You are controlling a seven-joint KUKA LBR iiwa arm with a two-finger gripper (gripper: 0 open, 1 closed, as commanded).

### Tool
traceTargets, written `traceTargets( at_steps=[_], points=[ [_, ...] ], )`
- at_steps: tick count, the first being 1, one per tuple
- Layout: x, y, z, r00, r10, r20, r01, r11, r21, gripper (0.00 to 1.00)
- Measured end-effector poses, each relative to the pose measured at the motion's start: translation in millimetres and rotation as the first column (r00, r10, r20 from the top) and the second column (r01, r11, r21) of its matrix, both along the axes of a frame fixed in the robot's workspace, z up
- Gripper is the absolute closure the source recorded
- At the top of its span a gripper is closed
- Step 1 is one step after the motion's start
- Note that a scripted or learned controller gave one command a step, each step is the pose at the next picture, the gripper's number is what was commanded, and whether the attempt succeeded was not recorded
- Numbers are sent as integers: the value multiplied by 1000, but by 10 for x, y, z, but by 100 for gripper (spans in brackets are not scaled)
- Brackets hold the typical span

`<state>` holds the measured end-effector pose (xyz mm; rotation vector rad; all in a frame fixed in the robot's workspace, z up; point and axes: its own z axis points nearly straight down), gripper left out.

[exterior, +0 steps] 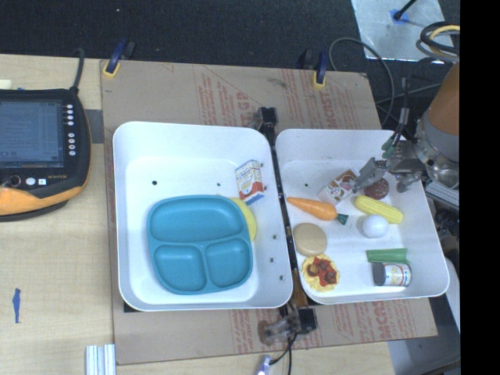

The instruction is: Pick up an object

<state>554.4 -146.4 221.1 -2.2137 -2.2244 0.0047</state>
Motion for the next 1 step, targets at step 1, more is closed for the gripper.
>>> traceTargets(
  at_steps=[1],
  points=[
    [612,222,-1113,1000,2,21,-2,1000,-9,0]
  ],
)
